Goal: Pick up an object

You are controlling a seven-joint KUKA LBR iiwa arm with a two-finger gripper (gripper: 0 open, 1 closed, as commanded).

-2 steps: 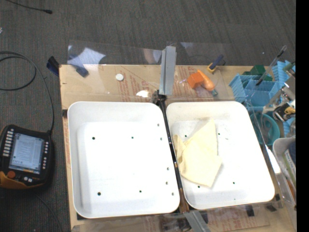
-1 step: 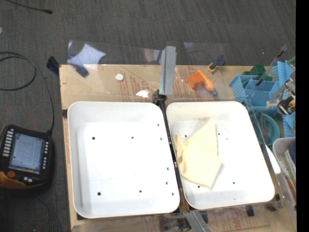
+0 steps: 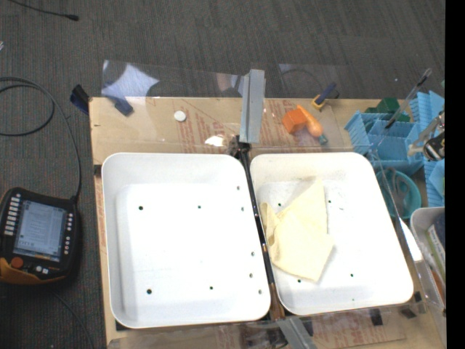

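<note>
Pale yellow crumpled cloth [image 3: 300, 233] is the only thing to pick, and it lies in the right-hand shallow white plastic bin [image 3: 367, 257], the bin nearer the side from which the arm comes in. It rests flat on the bin floor, towards the wall shared with the neighbouring bin, with one pointed corner aimed up the view and a bunched, folded edge along its near side.

Whether the gripper is released or clenched cannot be told from this view, so I judge the step in hand to be the approach. To do it well, the gripper should probably come straight down over the bunched fold, where the fabric stands a little proud and gives something to pinch. The flat middle would likely let it slide off the cloth. It should also keep clear of the bin wall beside the cloth, which leaves little room on that side.

The left-hand shallow white plastic bin [image 3: 182, 257] holds nothing; a few dark dots mark its floor. Both bins sit side by side, touching, on the brown table [image 3: 203, 128].
</note>
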